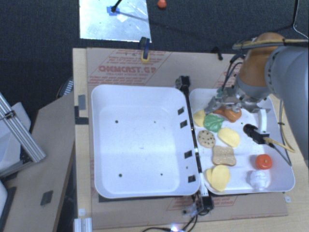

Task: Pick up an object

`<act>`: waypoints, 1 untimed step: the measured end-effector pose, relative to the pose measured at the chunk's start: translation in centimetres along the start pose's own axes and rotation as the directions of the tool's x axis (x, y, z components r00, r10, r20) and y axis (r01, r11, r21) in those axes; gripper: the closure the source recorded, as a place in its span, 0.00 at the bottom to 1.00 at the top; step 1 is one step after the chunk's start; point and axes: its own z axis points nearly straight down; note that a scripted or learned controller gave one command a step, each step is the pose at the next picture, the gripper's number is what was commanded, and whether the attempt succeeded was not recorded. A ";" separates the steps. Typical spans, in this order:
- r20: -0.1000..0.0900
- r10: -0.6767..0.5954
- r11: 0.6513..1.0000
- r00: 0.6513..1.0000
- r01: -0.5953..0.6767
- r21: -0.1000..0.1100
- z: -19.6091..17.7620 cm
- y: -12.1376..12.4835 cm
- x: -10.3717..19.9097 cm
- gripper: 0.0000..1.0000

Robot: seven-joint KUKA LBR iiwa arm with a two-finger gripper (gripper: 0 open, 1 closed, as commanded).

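My gripper [224,105] is low in the right bin [285,178], at its far left part. Directly beneath and touching it lies an orange piece [231,114]. Just left of that are a green leafy piece [213,123] and a small yellow piece [198,118]. Nothing is lifted off the bin floor. The grey arm with its orange band [256,64] comes in from the upper right.
The right bin also holds a spotted cookie [206,138], a yellow slice [229,137], a piece of toast [224,155], a yellow chip [218,177], a red-orange tomato [263,162] and a white lump [259,179]. The left bin [104,93] sits alongside.
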 end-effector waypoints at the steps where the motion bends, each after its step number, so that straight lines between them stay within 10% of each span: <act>1: -0.001 0.000 1.000 1.000 0.000 -0.002 0.2 -1.8 -0.1 0.00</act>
